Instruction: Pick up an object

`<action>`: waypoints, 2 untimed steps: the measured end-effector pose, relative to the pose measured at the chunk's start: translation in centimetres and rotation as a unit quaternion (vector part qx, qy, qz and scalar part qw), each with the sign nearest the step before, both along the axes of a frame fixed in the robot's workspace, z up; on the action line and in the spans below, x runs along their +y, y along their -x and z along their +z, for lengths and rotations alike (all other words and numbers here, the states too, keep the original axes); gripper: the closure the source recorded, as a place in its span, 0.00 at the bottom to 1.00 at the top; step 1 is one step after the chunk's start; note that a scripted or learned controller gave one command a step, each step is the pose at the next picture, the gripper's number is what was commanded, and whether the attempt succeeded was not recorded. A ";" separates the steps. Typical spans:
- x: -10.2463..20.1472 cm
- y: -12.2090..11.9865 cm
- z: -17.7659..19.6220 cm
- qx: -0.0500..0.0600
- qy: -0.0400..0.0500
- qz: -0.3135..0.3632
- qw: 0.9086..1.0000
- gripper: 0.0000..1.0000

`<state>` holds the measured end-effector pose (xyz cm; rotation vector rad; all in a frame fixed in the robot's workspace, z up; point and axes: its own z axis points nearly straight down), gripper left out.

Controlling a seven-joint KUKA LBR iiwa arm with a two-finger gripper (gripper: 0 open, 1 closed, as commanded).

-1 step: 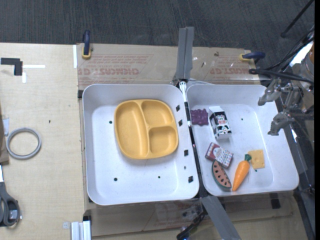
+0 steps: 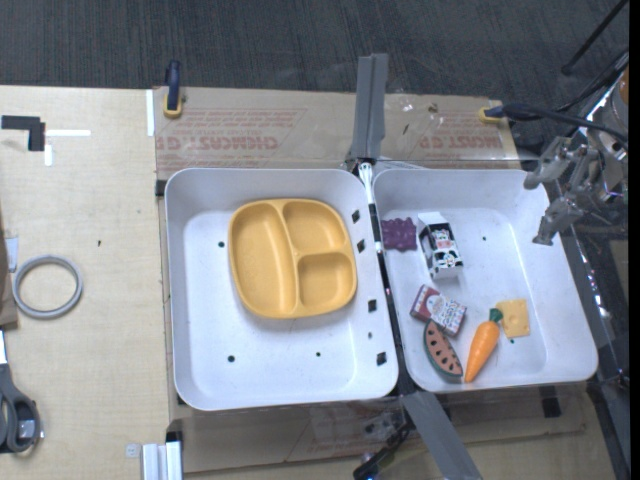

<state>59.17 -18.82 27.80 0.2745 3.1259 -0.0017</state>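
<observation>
1. Two white bins sit side by side on the counter [image 2: 80, 198]. The left bin [image 2: 190, 368] holds a yellow divided plate [image 2: 292, 258], and I'll place everything else off that plate.
2. All the small stuff is in the right bin [image 2: 520, 358], on the far side of the divider from the plate: a purple grape bunch [image 2: 399, 233] nearest the plate, a little milk carton [image 2: 440, 248] just beyond it, then lower down a red-and-white packet [image 2: 439, 309], a watermelon slice [image 2: 443, 350], a carrot [image 2: 482, 346] and a cheese wedge [image 2: 514, 318].
3. The gripper [image 2: 549, 226] hangs at the outer rim of the right bin, well away from the plate and above all the toys. Can't tell if it's apart or together, it's just a grey blur from this angle.
4. Progress-wise I'd say basically zero: nothing is lifted, every item lies flat in the bin.
5. Left to do: pick a target, come down, close, lift.
</observation>
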 end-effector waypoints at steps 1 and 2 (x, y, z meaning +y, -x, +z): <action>1.4 -5.0 -10.0 0.001 0.000 -0.185 0.983 0.00; 9.0 -4.0 -18.6 0.001 -0.001 -0.286 0.958 0.00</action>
